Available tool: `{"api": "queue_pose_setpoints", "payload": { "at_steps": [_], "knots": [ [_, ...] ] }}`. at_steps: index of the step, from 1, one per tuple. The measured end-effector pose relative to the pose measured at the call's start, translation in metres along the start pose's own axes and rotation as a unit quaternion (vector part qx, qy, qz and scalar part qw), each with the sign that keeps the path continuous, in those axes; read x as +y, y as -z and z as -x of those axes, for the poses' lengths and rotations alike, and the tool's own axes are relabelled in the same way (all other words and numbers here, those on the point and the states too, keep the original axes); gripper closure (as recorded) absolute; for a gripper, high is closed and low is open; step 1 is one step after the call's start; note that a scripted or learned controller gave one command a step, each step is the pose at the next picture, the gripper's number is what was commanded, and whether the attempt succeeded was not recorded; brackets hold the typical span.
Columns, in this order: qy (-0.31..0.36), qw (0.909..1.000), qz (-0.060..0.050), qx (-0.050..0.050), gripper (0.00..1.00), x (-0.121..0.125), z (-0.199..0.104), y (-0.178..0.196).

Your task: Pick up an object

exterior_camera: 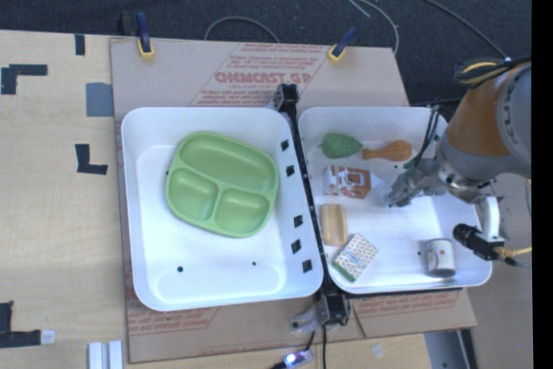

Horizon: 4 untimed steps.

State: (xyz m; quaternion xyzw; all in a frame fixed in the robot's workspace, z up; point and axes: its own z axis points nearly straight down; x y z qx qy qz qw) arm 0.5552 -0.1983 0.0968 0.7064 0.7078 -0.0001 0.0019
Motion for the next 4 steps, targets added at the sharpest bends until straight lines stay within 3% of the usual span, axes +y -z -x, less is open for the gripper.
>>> {"api": "queue_pose_setpoints", "payload": {
  "at_steps": [2,3,4],
  "knots": [
    [0.001,1.0000,0.001,0.001,1.00,-0.001,-0.012,0.099],
    [0.000,1.0000,-0.001,0.002,1.00,0.000,-0.013,0.113],
    [0.002,1.0000,-0.002,0.002,1.00,0.001,-0.076,0.113]
  ]
}}
